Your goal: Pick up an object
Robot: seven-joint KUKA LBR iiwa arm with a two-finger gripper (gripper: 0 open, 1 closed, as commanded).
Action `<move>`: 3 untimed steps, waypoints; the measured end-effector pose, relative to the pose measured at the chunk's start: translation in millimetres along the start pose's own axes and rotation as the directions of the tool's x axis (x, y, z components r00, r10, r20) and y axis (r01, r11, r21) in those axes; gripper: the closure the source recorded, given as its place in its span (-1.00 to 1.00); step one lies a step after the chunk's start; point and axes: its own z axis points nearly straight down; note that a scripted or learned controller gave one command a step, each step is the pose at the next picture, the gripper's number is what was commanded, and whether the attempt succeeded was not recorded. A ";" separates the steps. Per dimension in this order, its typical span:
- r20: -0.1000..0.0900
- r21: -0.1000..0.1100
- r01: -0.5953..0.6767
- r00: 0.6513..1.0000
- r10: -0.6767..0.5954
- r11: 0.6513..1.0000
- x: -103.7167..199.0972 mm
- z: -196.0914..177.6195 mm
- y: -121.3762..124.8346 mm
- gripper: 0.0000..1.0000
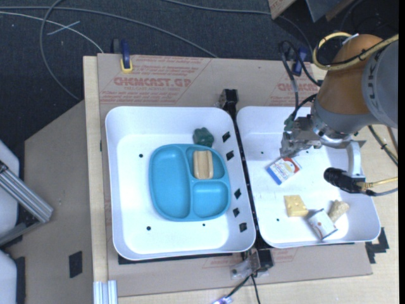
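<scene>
The grey arm with the orange band (pixel 347 81) reaches in from the right and bends down over the right white bin (pixel 266 128), its wrist hanging above that bin's far half. The two-finger pincer (pixel 292 145) points down toward the bin floor; whether it is wide or narrow cannot be told from this angle.

Both shallow bins sit side by side on a pale board printed with red lettering (pixel 152 78), held by a blue-and-yellow clamp (pixel 126 57) at its far left corner. Dark carpet with loose grey cables (pixel 63 24) lies beyond the board.

The small white packet with blue and red print (pixel 283 169) lies on the right bin's floor just below the pincer, close to its tip, nothing visibly gripped. Nearer the bin's front edge rest a yellow cheese-like wedge (pixel 294 206), a white and red box (pixel 322 223) and a tan piece (pixel 338 209).

In the left white bin (pixel 123 170), a blue divided plastic tray (pixel 174 182) carries a tan bread-like slice (pixel 202 164); a dark green lump (pixel 203 136) lies just beyond the tray's far edge.
</scene>
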 end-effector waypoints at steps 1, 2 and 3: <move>0.000 0.000 0.000 1.000 0.000 1.000 0.0 -53.8 1.5 1.00; -0.004 0.008 0.004 1.000 -0.004 1.000 55.7 -47.0 -12.1 1.00; -0.004 0.008 0.005 1.000 -0.005 1.000 100.4 -46.1 -19.7 1.00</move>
